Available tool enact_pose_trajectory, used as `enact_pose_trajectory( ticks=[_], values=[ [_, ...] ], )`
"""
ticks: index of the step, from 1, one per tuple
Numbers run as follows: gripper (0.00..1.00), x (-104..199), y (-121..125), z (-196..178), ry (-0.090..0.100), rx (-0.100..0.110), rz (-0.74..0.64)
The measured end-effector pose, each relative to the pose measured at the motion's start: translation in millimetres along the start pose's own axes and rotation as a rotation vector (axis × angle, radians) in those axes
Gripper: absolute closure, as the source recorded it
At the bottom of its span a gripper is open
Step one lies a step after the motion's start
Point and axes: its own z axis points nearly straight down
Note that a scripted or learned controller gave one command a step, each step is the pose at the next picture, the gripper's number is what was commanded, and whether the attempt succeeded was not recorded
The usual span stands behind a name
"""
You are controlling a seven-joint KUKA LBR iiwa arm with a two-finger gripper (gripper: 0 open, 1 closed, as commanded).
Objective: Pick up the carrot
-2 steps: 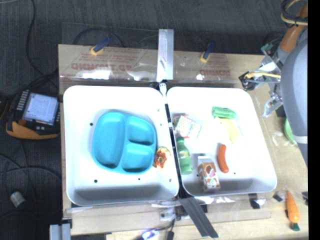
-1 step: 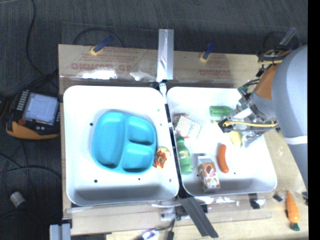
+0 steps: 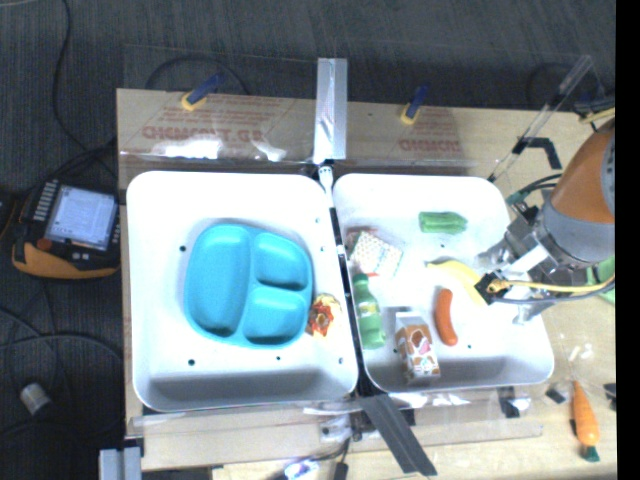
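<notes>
Carrot (image 3: 446, 317) lies loose on the floor of the right bin (image 3: 520, 363), w/ gripper (image 3: 488, 288) just beside it, grip state unreadable, so you've nothing picked yet; descent, grasp and lift remain.

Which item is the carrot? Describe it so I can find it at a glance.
Start at the right white bin, then look just past its lower right corner, on the bench. The carrot lies there, outside both bins, a small orange taper with a green tip. The red-orange sausage lies inside the bin near the hand, blunt at both ends with no green.
</notes>
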Motion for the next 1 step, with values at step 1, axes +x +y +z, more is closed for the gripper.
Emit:
enact_pose_trajectory(
  ticks=[1],
  values=[
    [0.0,-22.7,-34.5,14.4,0.0,0.001,-0.339]
  ],
)
